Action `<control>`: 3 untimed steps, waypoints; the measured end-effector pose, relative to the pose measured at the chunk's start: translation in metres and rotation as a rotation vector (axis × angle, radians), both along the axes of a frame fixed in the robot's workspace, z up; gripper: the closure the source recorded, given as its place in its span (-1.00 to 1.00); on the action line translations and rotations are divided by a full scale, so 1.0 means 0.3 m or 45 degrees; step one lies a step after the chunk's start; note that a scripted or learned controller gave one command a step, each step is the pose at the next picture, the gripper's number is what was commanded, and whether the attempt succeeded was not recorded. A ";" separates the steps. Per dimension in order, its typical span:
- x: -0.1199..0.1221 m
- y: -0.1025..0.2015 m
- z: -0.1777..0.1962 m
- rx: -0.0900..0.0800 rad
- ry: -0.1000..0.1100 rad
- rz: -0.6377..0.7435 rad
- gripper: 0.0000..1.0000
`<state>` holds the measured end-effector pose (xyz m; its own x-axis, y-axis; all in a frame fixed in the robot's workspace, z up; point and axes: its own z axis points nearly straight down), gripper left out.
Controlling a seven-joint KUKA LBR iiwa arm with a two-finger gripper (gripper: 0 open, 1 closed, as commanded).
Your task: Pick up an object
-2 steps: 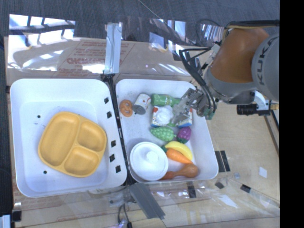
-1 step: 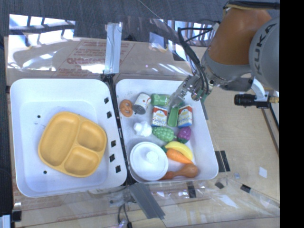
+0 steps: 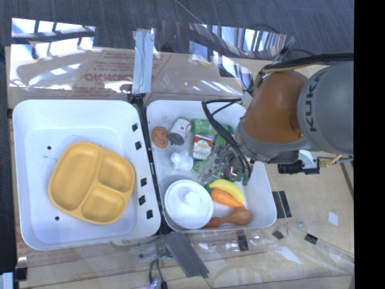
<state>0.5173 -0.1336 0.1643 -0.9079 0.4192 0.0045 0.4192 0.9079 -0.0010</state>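
- Two white bins lie side by side below me: the left bin [image 3: 24, 179] carries a yellow divided tray [image 3: 91, 182], and the right bin [image 3: 264, 206] carries the whole clutter of small things I might take.
- My gripper [image 3: 224, 164] hangs low over the middle of the right bin, under my orange band [image 3: 274, 110] and grey wrist, with cables trailing across it.
- Whether my fingers are spread or closed I cannot tell (the mechanism is a tangle of metal and wire from this height), and I see nothing clearly lodged between them.
- Taking my gripper as the clock centre: the green carton [image 3: 203, 146] sits just beside me at about ten o'clock, the brown cookie-like disc [image 3: 159, 136] farther out at ten near the bin's left wall, and a small white cup [image 3: 180, 129] between those two.
- The banana [image 3: 228, 189] and carrot [image 3: 227, 198] lie close at six o'clock, a brown drumstick-shaped piece [image 3: 231, 218] beyond them by the bin's near wall, and the white lidded bowl [image 3: 188, 203] at seven.
- My judgement of progress: the approach looks done, since I am down among the objects, but the grasp is unproven and the lift is all still to come.
- Everything I can make out rests on the bin floor, so nothing counts as picked up yet.
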 end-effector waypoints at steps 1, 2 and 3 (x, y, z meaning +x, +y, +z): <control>-0.067 0.117 -0.084 -0.011 -0.042 0.199 1.00; 0.328 0.004 0.052 -0.004 -0.013 0.304 1.00; -0.029 -0.140 0.148 -0.004 -0.008 0.201 1.00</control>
<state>0.5086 -0.1756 0.2086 -0.9625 0.2711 -0.0025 0.2711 0.9625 -0.0020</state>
